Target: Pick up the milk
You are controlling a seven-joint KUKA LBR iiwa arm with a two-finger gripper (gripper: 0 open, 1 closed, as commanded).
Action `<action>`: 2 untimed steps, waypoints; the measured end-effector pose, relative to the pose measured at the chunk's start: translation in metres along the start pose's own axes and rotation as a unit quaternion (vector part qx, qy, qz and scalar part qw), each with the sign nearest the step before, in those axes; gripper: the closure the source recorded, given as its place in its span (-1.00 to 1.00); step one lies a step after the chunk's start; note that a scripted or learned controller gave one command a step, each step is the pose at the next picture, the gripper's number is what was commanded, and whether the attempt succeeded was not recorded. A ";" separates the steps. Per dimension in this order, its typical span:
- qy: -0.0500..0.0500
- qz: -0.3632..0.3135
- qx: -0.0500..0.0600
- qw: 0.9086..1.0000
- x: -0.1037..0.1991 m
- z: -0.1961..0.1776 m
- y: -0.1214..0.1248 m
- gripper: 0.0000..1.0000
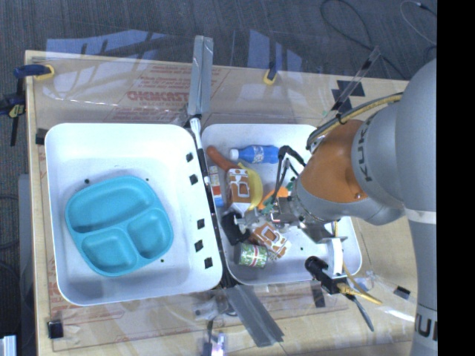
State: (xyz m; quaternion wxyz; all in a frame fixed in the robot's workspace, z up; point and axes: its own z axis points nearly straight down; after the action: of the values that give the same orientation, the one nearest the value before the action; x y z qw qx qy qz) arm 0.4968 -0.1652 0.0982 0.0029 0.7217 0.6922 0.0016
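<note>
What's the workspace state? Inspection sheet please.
Surface: bench bearing two white bins, left bin, right bin.
Job's things: milk carton in the right bin, among other items.
Clutter: blue divided tray in the left bin; water bottle, banana, green can in the right.
Grippers: gripper low over the right bin's pile; grasp unclear.
Cables: black cables on the floor.
Surroundings: dark carpet.

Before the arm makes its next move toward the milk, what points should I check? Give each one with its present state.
1. White and brown milk carton visible in the right white bin: ok.
2. Carton free of neighbours: not ok, the yellow banana and clear water bottle with blue label lie close beside it.
3. Gripper above the carton: not ok, it sits nearer the green can.
4. Carton held: not ok.
5. Blue divided plate in the left bin, away from the work: ok.
</note>
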 end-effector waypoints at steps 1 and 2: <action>0.002 -0.003 0.005 1.000 0.002 -0.003 -0.002 1.00; 0.001 -0.034 0.005 0.999 0.078 -0.115 -0.022 1.00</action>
State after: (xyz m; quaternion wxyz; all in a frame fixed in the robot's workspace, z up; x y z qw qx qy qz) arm 0.4773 -0.0859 0.2129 -0.0016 0.6978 0.7163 -0.0012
